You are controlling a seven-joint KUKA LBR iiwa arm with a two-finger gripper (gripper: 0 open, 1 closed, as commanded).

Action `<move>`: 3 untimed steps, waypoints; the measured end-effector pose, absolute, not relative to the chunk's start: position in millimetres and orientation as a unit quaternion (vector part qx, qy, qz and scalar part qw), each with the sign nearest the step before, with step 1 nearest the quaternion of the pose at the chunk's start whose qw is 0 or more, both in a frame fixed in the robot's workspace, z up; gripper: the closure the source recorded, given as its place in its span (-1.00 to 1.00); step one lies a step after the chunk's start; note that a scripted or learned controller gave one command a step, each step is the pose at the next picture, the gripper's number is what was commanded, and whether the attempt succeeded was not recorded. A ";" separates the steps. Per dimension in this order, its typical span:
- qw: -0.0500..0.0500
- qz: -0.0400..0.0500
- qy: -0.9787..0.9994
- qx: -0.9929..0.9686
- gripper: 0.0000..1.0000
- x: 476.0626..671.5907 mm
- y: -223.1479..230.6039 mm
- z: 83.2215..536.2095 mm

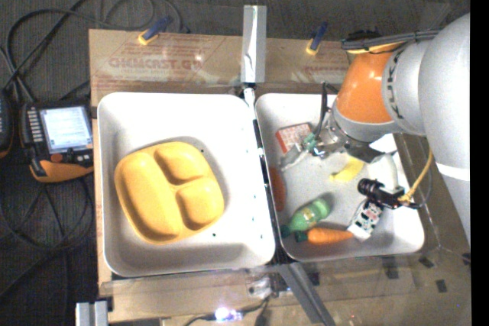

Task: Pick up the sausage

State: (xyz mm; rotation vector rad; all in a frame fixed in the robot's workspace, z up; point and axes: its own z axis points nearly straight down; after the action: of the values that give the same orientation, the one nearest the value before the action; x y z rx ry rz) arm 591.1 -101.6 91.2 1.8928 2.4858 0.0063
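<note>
The sausage, a short reddish-brown piece, lies against the left wall of the right bin. My gripper hangs over the upper middle of that bin, just right of and above the sausage, under the arm's orange band. It sits close to a red and white packet. Nothing shows held in it.
In the right bin lie a green bottle, a carrot, a yellow piece and a small white and black item. The left bin holds a yellow divided plate. A black cable clip hangs by the arm.
</note>
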 end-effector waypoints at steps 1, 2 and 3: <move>0.009 0.003 0.835 0.550 -1.00 556.3 -102.4 91.6; 0.006 0.003 0.824 0.566 -1.00 615.3 -101.6 90.7; 0.005 0.002 0.844 0.537 -1.00 512.6 -104.0 91.4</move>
State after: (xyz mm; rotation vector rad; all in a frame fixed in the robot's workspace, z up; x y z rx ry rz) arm 512.6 -104.0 91.4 1.6807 2.6412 0.0076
